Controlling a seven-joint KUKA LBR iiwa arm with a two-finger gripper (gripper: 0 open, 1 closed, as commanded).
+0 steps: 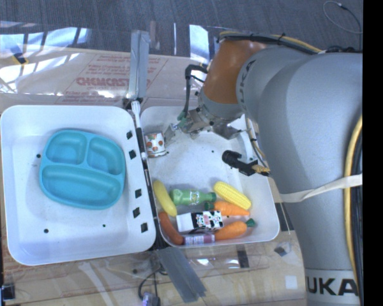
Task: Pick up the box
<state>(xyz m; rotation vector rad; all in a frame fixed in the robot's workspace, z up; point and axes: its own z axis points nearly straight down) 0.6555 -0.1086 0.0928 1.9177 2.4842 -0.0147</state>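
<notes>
The small milk box [208,220] is lying untouched among toy corn [232,196] and carrots [230,209] at the right bin's [179,116] near end. The tool [182,123] is hovering far off; its opening is unclear. Picking remains undone.

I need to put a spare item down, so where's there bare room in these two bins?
Left bin: bare floor rings the blue plate, widest below it. Right bin: a bare patch mid-floor between the small box, the gripper and the corn. Its lower end is crowded with toy food.
</notes>
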